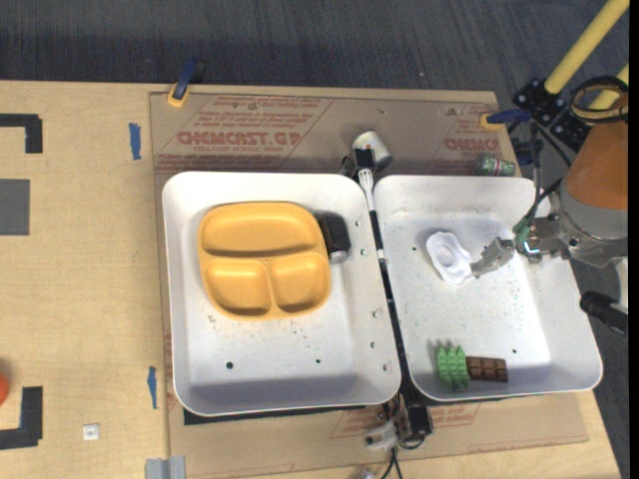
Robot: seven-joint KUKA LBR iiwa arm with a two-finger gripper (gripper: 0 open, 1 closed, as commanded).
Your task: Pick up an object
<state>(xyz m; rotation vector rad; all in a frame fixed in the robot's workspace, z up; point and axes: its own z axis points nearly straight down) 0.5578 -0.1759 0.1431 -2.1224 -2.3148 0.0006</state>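
Reaching into the right bin (pixel 559 367) from its right side, the grey arm (pixel 599 203) brings the tool (pixel 487 258) low, just beside a small white object (pixel 446 253) lying in that bin's upper middle. Whether the tool is clenched or released cannot be told. Toward that bin's near edge, a green block (pixel 451 365) and a brown block (pixel 487 370) lie touching. In the left bin (pixel 190 357) on the counter (pixel 80 297), a yellow divided tray (pixel 265 258) touches a black object (pixel 333 236).

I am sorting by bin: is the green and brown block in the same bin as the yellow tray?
No, the green and brown block lies in the right bin, the yellow tray in the left bin.
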